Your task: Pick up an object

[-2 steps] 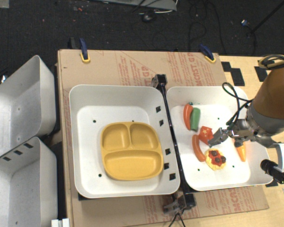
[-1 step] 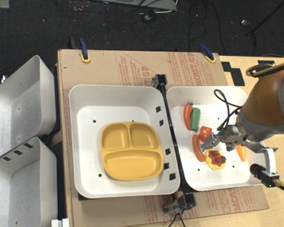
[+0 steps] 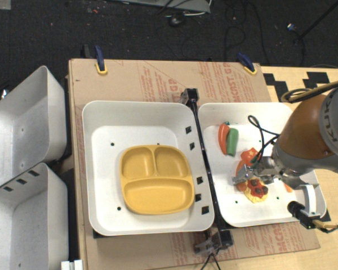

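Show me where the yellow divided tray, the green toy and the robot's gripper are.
yellow divided tray (image 3: 157, 180), camera view, the ridge between its compartments.
green toy (image 3: 232, 141), camera view, middle of its body.
gripper (image 3: 247, 177), camera view, between its fingertips.

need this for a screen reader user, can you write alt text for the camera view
A grey robot arm with an orange band reaches from the right, its gripper low over small toys in the right white bin, beside a yellow and red toy. An orange and green toy lies farther back; the left bin holds a yellow divided tray.
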Robot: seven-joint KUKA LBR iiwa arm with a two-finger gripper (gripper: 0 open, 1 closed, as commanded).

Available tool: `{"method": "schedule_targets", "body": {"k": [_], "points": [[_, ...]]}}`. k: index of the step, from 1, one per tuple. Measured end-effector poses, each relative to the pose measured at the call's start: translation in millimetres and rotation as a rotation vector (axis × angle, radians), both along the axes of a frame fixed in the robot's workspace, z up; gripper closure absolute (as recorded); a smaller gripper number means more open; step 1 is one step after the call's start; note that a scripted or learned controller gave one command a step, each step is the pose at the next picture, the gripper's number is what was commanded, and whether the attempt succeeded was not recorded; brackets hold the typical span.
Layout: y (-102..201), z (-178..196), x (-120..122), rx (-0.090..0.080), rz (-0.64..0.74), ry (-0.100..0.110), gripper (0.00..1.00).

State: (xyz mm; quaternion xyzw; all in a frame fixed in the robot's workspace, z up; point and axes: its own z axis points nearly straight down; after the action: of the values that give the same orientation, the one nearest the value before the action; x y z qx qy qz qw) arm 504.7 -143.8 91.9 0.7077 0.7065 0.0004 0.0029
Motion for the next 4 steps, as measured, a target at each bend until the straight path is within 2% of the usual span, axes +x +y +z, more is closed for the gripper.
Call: {"method": "schedule_targets", "body": {"k": [1,4], "points": [[1,10,-1,0.003,-0.002,0.003,1.0],[13,164,-1,0.002,0.006,-0.001,1.0]]}}
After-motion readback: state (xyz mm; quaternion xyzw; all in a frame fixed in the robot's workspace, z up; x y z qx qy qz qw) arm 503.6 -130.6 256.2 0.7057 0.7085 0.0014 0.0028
